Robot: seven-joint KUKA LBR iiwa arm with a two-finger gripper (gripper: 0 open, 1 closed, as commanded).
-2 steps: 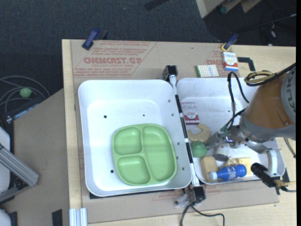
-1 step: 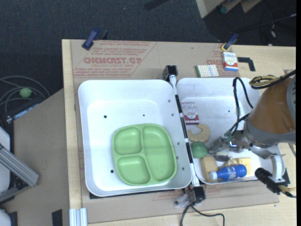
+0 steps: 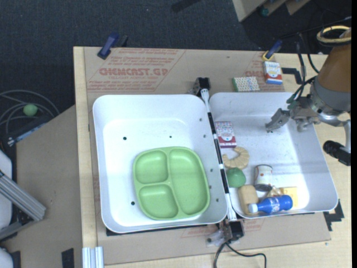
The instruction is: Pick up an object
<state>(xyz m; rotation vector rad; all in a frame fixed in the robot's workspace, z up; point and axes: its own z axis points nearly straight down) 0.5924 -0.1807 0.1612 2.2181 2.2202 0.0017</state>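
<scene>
Arm enters from right; gripper (image 3: pixel 285 120) hangs over upper part of right bin (image 3: pixel 312 155), fingers spread apart, nothing btwn them. Pickable items sit along that bin's left and lower edges: red/white carton (image 3: pixel 225 134) by the divider, tan curved piece (image 3: pixel 236 158) below it, green ball (image 3: pixel 236 177), small can (image 3: pixel 263 175), blue bottle (image 3: pixel 272 204) lying flat. Left bin (image 3: pixel 111 116) holds green divided plate (image 3: pixel 170 182)

Your pickings crowd the right bin's (image 3: pixel 312 161) near-left corner: red-and-white carton (image 3: pixel 225 134), tan curved pastry (image 3: pixel 236 159), green ball (image 3: pixel 236 177), small can (image 3: pixel 263 176), blue bottle (image 3: pixel 271 204) lying flat.
</scene>
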